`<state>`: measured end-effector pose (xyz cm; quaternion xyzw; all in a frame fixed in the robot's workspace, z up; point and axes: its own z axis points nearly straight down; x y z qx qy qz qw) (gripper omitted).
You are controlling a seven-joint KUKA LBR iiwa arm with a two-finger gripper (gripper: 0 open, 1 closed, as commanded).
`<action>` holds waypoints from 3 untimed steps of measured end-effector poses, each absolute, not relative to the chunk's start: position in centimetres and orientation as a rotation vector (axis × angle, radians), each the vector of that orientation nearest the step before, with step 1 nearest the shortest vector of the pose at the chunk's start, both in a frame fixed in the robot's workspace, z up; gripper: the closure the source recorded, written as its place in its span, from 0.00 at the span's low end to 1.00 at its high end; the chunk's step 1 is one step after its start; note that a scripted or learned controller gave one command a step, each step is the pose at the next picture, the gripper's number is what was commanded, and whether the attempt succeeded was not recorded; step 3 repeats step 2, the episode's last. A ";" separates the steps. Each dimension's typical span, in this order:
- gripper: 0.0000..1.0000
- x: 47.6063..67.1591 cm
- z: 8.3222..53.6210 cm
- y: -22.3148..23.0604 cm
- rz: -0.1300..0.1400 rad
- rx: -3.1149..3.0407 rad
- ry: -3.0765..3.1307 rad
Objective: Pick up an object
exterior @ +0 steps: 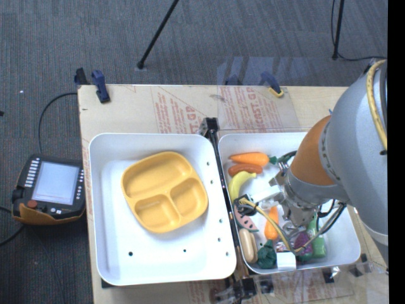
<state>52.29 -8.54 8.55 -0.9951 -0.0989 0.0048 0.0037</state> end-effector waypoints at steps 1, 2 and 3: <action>1.00 52.2 9.4 -8.7 0.023 -3.115 -0.295; 1.00 51.8 16.7 -10.9 0.003 -3.114 -0.375; 1.00 51.8 16.7 -10.9 0.003 -3.114 -0.375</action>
